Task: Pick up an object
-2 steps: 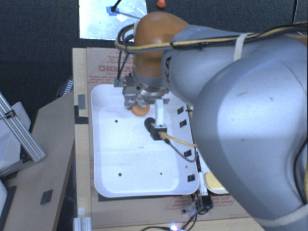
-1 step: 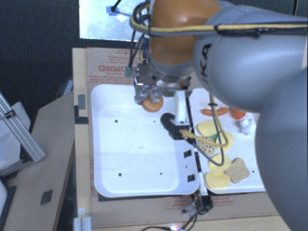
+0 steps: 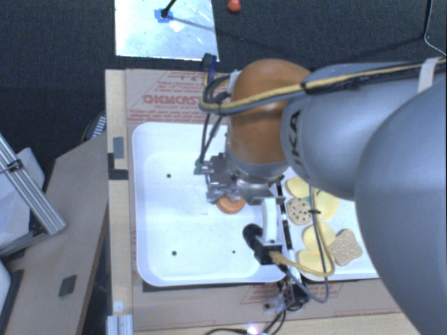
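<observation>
An orange round object lies in the left white bin, right under my wrist. My gripper points down at it from above, and the arm's orange band and grey body cover most of it. Only part of the orange object peeks out below the gripper housing. In the right bin lie several food-like pieces: a round cookie, yellow slices and a tan cracker.
A black cable end hangs over the divider between the bins. Cardboard lies under the bins. A small orange ball sits on the dark floor at the top, near a shiny plate.
</observation>
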